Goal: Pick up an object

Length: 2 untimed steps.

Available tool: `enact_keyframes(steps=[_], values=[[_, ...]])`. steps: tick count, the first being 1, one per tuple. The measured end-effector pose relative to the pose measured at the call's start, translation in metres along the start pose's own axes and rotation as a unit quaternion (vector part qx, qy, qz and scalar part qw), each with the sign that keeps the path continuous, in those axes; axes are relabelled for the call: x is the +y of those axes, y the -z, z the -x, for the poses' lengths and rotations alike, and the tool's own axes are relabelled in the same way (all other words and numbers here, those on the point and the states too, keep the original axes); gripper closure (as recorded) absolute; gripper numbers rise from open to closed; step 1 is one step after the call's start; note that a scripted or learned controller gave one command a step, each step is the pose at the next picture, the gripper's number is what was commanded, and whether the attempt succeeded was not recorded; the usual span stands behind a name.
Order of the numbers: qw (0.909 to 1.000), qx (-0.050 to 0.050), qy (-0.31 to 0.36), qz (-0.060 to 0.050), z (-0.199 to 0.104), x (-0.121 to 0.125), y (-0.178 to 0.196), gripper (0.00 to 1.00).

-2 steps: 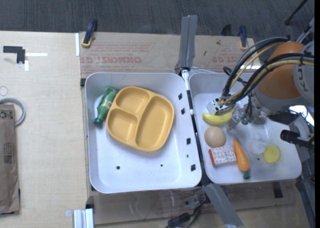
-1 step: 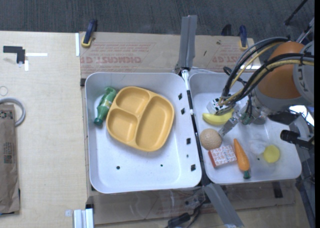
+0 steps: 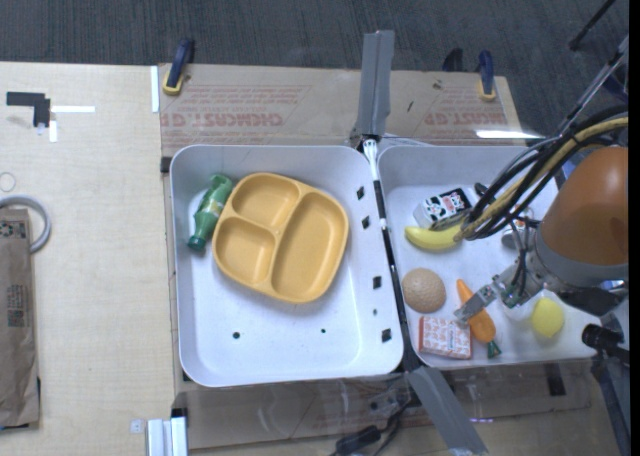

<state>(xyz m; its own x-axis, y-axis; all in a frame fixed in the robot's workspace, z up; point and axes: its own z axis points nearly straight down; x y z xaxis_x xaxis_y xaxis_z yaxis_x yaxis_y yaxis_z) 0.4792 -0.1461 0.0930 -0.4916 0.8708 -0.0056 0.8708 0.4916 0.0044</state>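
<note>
In the right bin point(image 3: 400, 169) lie a yellow banana point(image 3: 432, 237), a black-and-white carton point(image 3: 445, 206), a round brown fruit point(image 3: 424, 290), an orange carrot point(image 3: 483, 323), a red-and-white packet point(image 3: 444, 338) and a yellow lemon point(image 3: 547, 317). My gripper point(image 3: 487, 298) hangs low over the carrot's upper half, between the brown fruit and the lemon. The wrist and the orange band hide the bin's right side. Nothing is seen held.
The left bin point(image 3: 290, 354) holds a yellow divided plate point(image 3: 280, 236) with a green bottle point(image 3: 208, 210) lying along its left side. A grey divider post point(image 3: 375, 84) stands behind the two bins. Cables point(image 3: 520, 189) run over the right bin's far part.
</note>
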Motion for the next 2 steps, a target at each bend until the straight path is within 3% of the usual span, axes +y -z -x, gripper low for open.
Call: enact_keyframes(steps=[1, 2], values=[[1.0000, 0.001, -0.001, -0.001, 0.000, -0.001, 0.008, 1.00], [0.9943, 0.002, -0.107, -0.004, -0.045, 0.059, 0.131, 1.00]])
